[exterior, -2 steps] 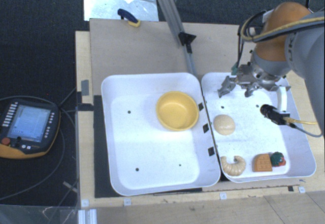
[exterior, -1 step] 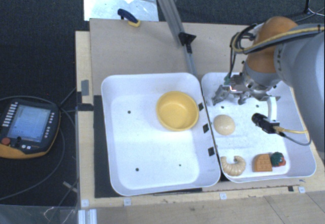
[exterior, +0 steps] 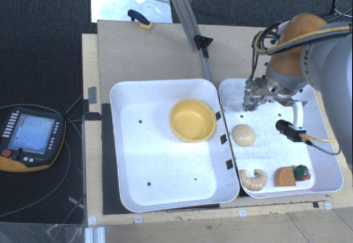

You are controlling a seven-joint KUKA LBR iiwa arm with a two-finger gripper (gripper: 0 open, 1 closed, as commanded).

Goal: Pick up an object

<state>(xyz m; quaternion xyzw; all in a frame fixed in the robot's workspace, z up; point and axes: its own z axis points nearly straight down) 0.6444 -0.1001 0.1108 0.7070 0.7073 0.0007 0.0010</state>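
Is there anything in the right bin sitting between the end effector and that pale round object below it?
Nothing visible does. The end effector hangs above the right bin's bare floor, and the pale round object lies just below it in the view, apart from it.

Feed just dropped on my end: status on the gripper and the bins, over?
Gripper low over right bin, far end, nothing seen held. Nearest item: pale ball, untouched. Yellow bowl in left bin. Nothing between gripper and ball.

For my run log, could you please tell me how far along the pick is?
Nothing looks picked yet. The gripper hangs over the right bin, above the cream ball. The ball, curled pastry and orange block all lie on the floor. Descent, grasp and lift remain.
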